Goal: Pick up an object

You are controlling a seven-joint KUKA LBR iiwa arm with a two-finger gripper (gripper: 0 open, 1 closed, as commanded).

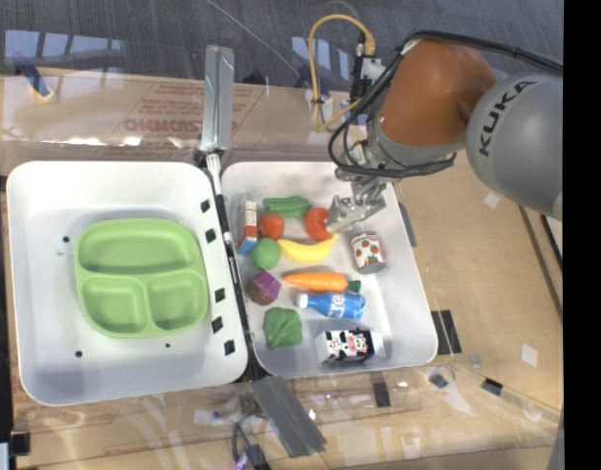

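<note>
From my remote seat I judged we were at the approach step: the gripper (357, 209) hung low over the upper part of the right bin (418, 302), just beside a red tomato-like piece (319, 223) and a small spotted can (368, 252), with nothing between its metal fingers that I could see. Whether those fingers were spread or closed I could not tell from this slanted view. Nothing was lifted yet, so the next move, as I read it, called for settling on one item and coming down squarely over it, since the toys lay crowded together. They looked like smooth moulded plastic: a curved yellow banana (306, 250), a tapered orange carrot (318, 281), a blue-and-white bottle (334, 305), a boxy black-and-white carton (346, 345), a crinkled green leafy piece (283, 328), a round purple one (264, 286). The left bin (36, 262) held a glossy green divided tray (141, 275).
</note>
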